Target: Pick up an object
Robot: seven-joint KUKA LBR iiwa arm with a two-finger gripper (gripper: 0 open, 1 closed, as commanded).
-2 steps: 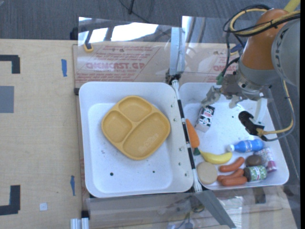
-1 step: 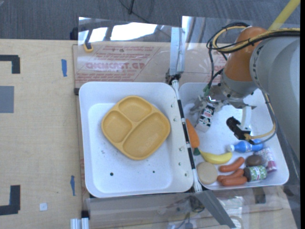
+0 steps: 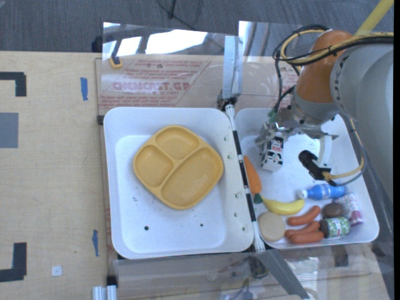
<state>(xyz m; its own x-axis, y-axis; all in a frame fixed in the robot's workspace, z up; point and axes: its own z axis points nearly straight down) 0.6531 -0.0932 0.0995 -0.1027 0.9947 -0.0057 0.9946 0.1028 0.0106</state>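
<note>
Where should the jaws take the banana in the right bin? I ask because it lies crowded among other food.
Grip the banana across its thicker middle, coming straight down from above. It lies flat and curved, its long axis running left to right, so the jaws should close front to back. The carrot touches its left tip and a sausage crowds its right end; the middle has most room.

Pincer [image 3: 273,137] over right bin [image 3: 369,227], black-and-white carton [image 3: 272,154] beneath, yellow divided plate [image 3: 178,166] in left bin [image 3: 119,186]
</note>
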